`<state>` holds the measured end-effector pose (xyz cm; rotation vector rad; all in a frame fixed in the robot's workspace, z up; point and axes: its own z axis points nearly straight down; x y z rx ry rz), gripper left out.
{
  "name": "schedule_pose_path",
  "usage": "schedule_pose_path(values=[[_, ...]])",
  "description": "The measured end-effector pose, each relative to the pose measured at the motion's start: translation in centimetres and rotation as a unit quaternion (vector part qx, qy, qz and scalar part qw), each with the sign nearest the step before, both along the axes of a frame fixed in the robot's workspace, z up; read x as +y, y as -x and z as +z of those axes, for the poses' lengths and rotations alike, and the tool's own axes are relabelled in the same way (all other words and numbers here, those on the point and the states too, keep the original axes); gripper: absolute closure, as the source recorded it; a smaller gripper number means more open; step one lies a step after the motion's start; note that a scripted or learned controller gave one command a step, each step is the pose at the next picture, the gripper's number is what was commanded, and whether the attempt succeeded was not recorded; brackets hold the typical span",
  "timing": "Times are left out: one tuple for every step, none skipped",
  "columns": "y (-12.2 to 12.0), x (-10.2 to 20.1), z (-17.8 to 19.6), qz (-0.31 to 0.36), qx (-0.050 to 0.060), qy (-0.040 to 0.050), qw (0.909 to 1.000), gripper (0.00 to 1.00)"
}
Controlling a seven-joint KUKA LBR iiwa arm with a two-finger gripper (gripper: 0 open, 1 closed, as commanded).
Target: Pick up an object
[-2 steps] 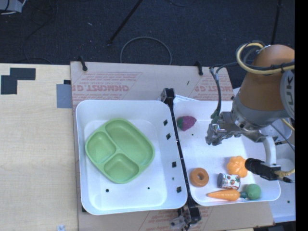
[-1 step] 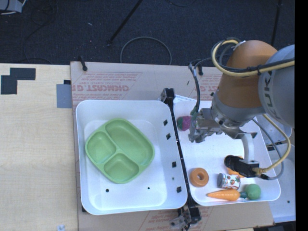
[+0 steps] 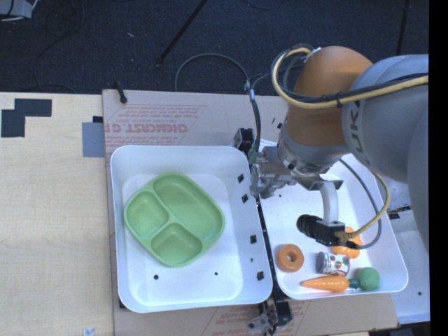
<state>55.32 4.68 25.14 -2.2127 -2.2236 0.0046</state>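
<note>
Gripper (image 3: 266,177): low over the left edge of the right bin (image 3: 392,254), just beside the wall where the two bins meet, toward the far half of that bin.
Jaws: apart or together, I cannot tell; the wrist body above covers them.
Wrist: points steeply down, with cables looping around it.
Orange band (image 3: 325,93): sits right above the wrist and bulges toward the camera.
Arm (image 3: 395,117): the grey link runs off to the right and covers the far right corner of the right bin.
Bench (image 3: 49,222): pale wood, left of the bins.
Cardboard sheet (image 3: 161,121): lies under both bins, with red print showing past their far edge.
Left bin (image 3: 140,292): white and shallow.
Green plate (image 3: 173,218): has three compartments, lies flat in the left bin's left half, and is well apart from the gripper.
Orange ring (image 3: 289,257): flat on the right bin's floor, on the near side of the gripper and apart from it.
Small can (image 3: 332,263): just right of the ring, lying on its side.
Carrot (image 3: 325,283): lies along the near wall, just below the can.
Orange piece (image 3: 348,247): beyond the can, partly hidden.
Green ball (image 3: 368,278): at the carrot's right end, near the near right corner.
</note>
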Motion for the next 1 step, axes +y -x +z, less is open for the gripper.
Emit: schedule_pose_path(values=[[-1.55, 4.36, -0.38, 0.000, 0.000, 0.0003, 1.0000, 1.00]])
